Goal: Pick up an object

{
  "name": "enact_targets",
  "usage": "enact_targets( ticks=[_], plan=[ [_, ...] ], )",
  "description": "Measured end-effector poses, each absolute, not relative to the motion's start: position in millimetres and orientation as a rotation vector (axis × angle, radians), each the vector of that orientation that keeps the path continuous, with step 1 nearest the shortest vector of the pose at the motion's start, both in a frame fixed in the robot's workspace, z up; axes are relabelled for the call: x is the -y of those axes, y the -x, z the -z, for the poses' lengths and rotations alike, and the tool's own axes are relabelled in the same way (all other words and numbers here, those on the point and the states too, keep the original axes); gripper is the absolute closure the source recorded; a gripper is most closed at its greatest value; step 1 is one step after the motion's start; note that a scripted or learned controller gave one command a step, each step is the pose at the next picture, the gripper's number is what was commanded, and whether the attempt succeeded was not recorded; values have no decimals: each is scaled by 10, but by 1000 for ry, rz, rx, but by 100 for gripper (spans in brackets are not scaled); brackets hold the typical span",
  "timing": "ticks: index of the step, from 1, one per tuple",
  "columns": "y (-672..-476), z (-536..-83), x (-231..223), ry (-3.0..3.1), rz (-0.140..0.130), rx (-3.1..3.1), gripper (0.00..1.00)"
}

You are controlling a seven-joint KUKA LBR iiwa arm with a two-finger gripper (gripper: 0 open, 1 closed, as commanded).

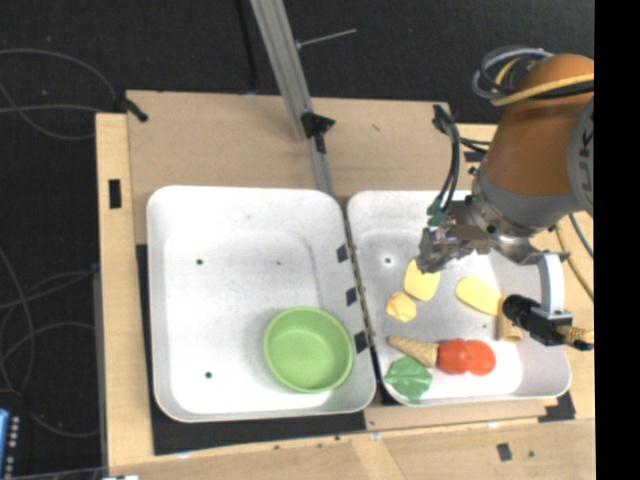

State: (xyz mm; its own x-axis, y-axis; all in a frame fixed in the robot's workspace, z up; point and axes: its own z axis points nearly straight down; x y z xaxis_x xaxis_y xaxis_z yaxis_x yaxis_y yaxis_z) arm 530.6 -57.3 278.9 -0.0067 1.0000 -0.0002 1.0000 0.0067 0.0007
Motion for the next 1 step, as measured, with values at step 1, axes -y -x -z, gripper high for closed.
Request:
enact_targets(
  ticks=[1],
  plan=[
    [-5439, -2616, 43, -2215, 2, -2229, 100]
  ],
)
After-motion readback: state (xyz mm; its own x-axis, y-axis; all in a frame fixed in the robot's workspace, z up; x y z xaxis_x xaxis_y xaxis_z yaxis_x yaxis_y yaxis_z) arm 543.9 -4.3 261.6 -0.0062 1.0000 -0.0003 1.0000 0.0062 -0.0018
